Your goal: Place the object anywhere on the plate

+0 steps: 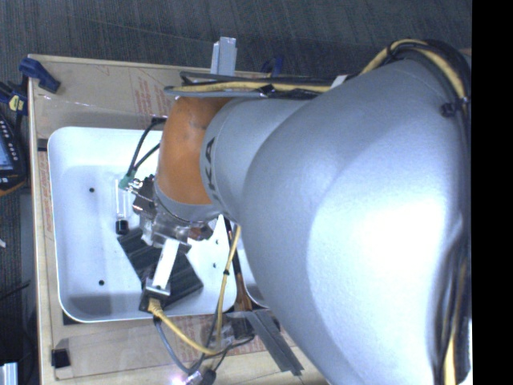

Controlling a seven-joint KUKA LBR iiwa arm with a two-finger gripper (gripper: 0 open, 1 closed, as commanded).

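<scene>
The big grey arm (345,215) leans way over the bench from the right, so it hides a lot. Its orange band (188,159) points down into the white bin (68,223), and the gripper (158,233) hangs low there, close to the floor. I think it is that low because it wants to pick something up. A dark flat thing (136,255) lies on the bin floor right under the gripper, and that is likely the object. I cannot tell if the gripper is open or closed, since the wrist is in the way. So I guess the object has not gone to the plate yet.
</scene>
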